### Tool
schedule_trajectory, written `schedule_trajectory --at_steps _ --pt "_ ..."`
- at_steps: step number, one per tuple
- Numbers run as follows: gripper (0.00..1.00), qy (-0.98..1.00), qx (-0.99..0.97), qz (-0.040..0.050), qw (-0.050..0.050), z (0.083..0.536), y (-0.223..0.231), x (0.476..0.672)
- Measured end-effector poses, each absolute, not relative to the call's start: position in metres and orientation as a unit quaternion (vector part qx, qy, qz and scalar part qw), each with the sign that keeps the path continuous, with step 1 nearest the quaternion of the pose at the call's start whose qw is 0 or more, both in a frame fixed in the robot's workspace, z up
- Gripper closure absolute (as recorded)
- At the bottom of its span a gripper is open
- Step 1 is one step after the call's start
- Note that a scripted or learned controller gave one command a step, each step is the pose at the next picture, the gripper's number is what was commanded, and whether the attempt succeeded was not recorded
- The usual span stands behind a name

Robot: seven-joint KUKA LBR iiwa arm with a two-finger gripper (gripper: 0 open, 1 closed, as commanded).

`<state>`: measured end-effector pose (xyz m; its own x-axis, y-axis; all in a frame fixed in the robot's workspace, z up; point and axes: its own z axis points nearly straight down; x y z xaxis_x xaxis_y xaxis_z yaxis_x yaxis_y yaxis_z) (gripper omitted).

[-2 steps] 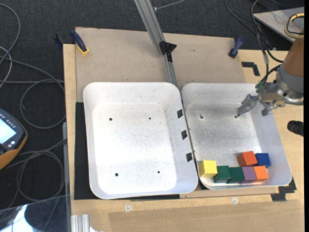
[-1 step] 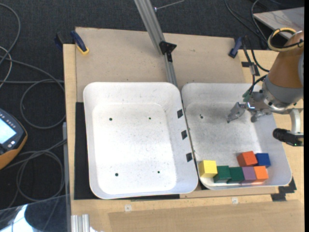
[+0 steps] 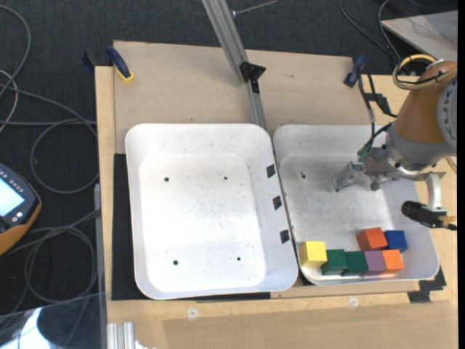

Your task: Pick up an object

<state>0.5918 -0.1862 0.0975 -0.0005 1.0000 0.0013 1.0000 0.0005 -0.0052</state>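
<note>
Two white bins sat side by side on the wooden surface [image 3: 182, 86]. The left bin [image 3: 145, 144] had only small dark dots on its floor. The right bin [image 3: 320, 140] held a bunch of blocks crowded along its near edge: a yellow block [image 3: 314, 252], a green block [image 3: 346, 261], a purple block [image 3: 375, 261], two orange blocks [image 3: 371, 238] and a blue block [image 3: 396, 240]. The hand [image 3: 357, 179] hung over the middle of the right bin, well apart from the blocks. Its fingers were spread and had nothing between them.
</note>
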Motion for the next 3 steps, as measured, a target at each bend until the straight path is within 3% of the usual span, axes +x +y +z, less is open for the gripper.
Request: schedule_trajectory --at_steps 1,3 --pt "1.00 -0.708 -0.707 -0.0008 0.000 0.111 -0.186 0.594" --pt "1.00 -0.708 -0.706 -0.0022 -0.003 0.221 -0.168 0.597"
